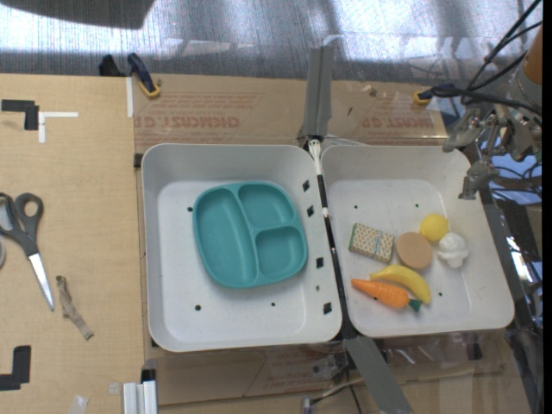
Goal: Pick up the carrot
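The orange carrot [380, 293] with a small green tip lies flat near the front edge of the right bin [483, 317]. It points left and touches the yellow banana [404, 280] just behind it. My gripper [479, 158] hangs over the bin's far right corner, well behind and to the right of the carrot, with nothing seen in it.
Also in the right bin are a speckled cracker [372, 242], a tan round disc [414, 251], a yellow lemon [434, 227] and a white lumpy item [452, 248]. A teal divided plate [250, 234] sits in the left bin [164, 309]. Scissors [26, 240] lie on the bench at left.
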`<state>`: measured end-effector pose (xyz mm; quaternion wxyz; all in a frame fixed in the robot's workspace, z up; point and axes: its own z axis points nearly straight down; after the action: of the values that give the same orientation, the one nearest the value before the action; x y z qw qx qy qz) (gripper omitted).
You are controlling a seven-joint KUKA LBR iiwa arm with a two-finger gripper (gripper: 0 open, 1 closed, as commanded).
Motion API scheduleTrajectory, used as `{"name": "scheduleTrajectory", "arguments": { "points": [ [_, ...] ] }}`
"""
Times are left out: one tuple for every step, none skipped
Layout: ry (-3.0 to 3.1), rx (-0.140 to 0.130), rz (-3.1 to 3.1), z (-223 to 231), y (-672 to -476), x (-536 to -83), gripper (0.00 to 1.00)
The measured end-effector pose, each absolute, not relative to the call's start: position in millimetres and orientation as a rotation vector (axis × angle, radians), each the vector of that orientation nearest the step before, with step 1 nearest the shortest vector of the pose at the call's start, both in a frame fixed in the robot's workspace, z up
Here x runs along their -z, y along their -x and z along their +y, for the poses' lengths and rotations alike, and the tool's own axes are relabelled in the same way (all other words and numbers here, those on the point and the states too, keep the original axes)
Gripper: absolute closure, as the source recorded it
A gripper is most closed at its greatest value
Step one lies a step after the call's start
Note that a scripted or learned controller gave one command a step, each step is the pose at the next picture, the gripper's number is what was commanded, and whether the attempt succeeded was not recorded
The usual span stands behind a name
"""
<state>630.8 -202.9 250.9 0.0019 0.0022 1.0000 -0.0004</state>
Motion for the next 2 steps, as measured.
{"name": "scheduleTrajectory", "arguments": {
  "points": [
    [0.116, 0.001, 3.135, -132, -571.7, -192, 0.0],
    [0.263, 0.007, 3.115, -117, -514.6, -108, 0.0]
  ]
}}
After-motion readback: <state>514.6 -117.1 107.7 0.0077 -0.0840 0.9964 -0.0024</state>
